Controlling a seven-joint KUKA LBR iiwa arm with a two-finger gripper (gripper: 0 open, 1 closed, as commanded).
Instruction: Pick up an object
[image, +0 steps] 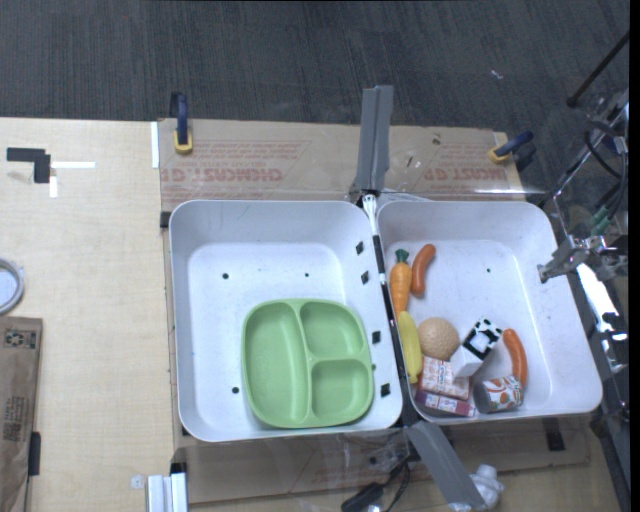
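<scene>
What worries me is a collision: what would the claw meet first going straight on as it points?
Likely the right bin's right wall: the claw sits over that rim, seemingly pointing down. Depth is unclear; it could land on bare floor inside.

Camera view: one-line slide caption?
Green divided plate in left bin; carrot, banana and other items in right bin.
</scene>
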